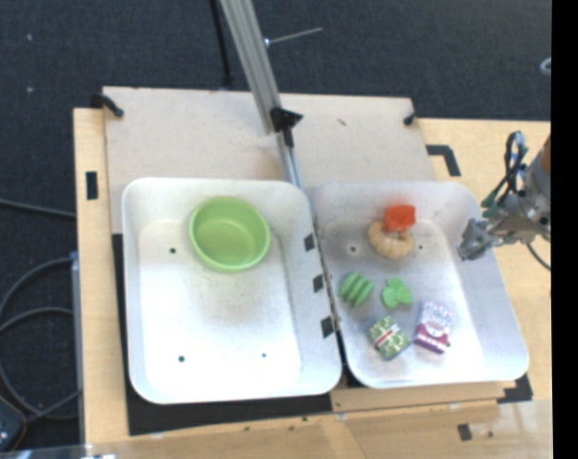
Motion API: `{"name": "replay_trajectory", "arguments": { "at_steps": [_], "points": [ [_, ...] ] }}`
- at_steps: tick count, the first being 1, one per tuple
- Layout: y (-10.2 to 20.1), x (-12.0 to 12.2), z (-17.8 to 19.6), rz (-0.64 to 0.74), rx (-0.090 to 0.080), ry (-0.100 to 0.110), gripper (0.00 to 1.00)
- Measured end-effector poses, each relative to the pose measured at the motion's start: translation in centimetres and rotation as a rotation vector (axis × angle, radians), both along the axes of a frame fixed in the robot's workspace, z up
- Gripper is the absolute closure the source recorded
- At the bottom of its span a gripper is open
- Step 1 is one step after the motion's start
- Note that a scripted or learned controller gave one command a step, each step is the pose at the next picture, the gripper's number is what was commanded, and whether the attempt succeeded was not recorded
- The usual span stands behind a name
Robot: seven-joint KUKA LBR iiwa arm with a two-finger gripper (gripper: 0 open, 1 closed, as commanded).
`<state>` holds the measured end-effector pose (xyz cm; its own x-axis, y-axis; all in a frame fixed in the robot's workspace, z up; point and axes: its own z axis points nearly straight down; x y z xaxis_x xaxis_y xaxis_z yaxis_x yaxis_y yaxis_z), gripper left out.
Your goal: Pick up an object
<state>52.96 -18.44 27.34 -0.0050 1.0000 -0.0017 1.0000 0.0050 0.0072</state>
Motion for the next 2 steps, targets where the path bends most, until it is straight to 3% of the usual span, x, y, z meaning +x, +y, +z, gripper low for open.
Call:
{"name": "replay_trajectory", "arguments": {
  "at_steps": [1, 2],
  "points": [
    [5.8, 1.8, -0.7, 0.002, 0.001, 0.006, 1.00],
    [9.5, 3.7, -1.2, 0.000, 0.000, 0.005, 1.00]
  ]
}}
